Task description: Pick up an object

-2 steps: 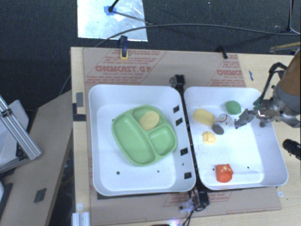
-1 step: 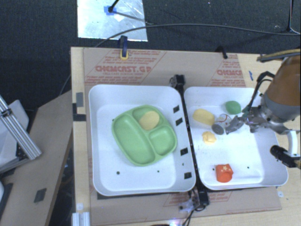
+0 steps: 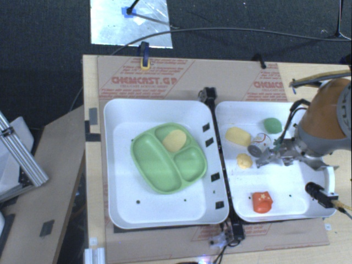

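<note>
Two white bins on tabletop (image 3: 110, 70); left bin (image 3: 118, 202) carrying green divided plate (image 3: 159, 166) with yellow item. Right bin (image 3: 286, 210): gripper (image 3: 263, 154) low over floor, opening not discernible, nothing visibly held. Small yellow object (image 3: 244, 160) just left of gripper, nearest; larger yellow piece (image 3: 238, 136) up-left; red object (image 3: 262, 201) below, apart.

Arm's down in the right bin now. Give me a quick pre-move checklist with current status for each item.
1. Gripper inside the right bin: ok.
2. Object between the fingers: cannot tell, the view is too blurred there.
3. Targets nearby: ok, small yellow piece and larger yellow block lie beside the gripper.
4. Green object and red object apart from the gripper: ok.
5. Left bin's green tray undisturbed by the arm: ok.
</note>
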`<action>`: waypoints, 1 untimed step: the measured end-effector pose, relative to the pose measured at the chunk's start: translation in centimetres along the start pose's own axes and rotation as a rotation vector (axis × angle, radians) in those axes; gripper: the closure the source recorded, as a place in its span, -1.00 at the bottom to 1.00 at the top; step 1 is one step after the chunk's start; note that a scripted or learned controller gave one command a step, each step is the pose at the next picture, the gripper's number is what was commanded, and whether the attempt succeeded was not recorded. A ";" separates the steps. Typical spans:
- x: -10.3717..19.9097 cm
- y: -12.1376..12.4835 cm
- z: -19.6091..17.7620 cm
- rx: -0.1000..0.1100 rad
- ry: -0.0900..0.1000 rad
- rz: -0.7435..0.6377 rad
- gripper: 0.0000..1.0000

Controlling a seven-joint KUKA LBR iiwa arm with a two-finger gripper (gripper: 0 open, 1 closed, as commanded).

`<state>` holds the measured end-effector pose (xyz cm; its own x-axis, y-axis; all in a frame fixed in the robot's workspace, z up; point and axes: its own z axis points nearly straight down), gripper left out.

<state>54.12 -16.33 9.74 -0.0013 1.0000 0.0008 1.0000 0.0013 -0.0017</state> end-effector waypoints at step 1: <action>-0.1 0.2 -1.3 -0.005 -0.003 0.000 1.00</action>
<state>54.27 -16.40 11.03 -0.0018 1.0000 -0.0020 1.0000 0.0018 0.0035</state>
